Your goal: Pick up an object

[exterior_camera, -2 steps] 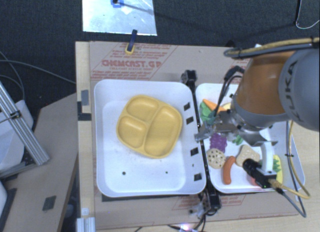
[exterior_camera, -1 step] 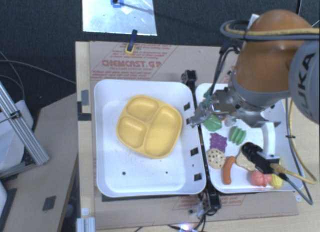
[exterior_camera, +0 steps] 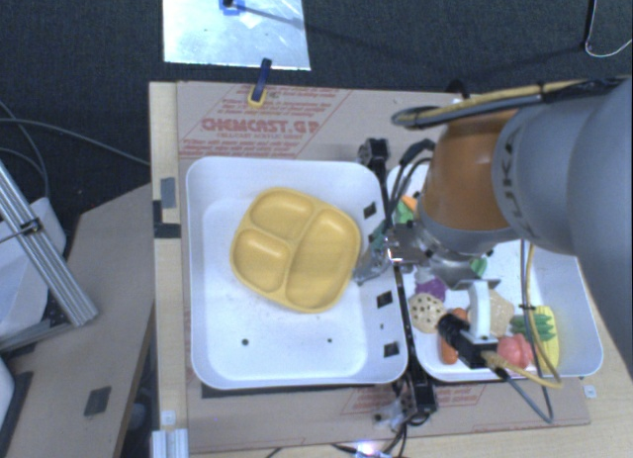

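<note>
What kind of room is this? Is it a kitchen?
Probably a robot lab, not a kitchen. A grey robot arm reaches over white bins holding a yellow plate and toy food, with loose cables nearby.

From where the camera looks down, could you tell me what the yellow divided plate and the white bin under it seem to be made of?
The yellow three-compartment plate looks like moulded plastic with a matte to satin finish: uniform colour, soft rounded ridges, only faint sheen. The shallow white left bin also looks like plastic, smooth and slightly glossy, with rounded corners; coated metal cannot be ruled out.

Bench bearing two white bins
</note>
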You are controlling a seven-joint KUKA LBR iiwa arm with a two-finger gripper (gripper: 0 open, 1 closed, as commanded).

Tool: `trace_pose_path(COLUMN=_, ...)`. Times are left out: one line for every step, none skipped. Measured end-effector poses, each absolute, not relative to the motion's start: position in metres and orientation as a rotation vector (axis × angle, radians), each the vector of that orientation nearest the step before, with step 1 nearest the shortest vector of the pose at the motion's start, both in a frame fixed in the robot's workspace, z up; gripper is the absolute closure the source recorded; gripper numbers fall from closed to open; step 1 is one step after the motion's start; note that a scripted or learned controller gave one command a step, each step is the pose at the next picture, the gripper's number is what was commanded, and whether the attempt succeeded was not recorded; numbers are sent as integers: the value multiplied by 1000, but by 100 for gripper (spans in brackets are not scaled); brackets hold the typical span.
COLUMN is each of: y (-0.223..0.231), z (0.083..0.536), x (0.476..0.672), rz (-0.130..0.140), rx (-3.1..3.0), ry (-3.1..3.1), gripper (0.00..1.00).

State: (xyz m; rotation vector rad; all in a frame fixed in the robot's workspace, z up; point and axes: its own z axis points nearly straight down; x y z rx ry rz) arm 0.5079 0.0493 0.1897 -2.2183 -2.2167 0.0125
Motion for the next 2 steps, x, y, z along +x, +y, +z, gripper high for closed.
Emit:
trace_pose_path(y=50, z=208, x=510, rz=-3, rx=-2217, ry=-2227, gripper=100)
trace_pose_path(y=67, z=350, x=489, rz=-23, rx=-2218, ry=-2236, gripper=100)
